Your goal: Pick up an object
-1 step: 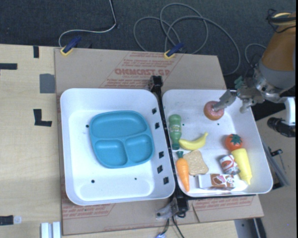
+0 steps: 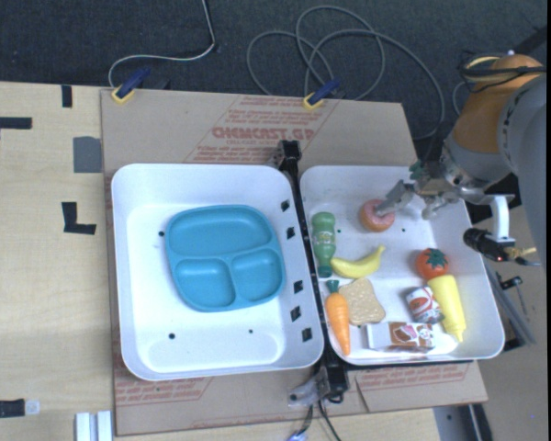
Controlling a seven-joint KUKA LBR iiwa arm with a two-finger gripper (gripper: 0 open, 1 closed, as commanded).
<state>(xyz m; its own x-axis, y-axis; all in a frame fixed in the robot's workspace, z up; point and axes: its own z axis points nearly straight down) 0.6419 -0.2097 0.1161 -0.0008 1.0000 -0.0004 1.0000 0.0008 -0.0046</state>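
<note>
Here the gripper (image 2: 411,200) hangs with fingers spread over the right bin (image 2: 349,177), pinching nothing, just right of the pink donut (image 2: 377,215), probably lining up on it. Banana (image 2: 358,264) and tomato (image 2: 432,263) lie below the donut.

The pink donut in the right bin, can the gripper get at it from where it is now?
Probably yes. The gripper sits open just right of the pink donut, which lies alone on bare bin floor, apart from the green bottle and banana.
</note>
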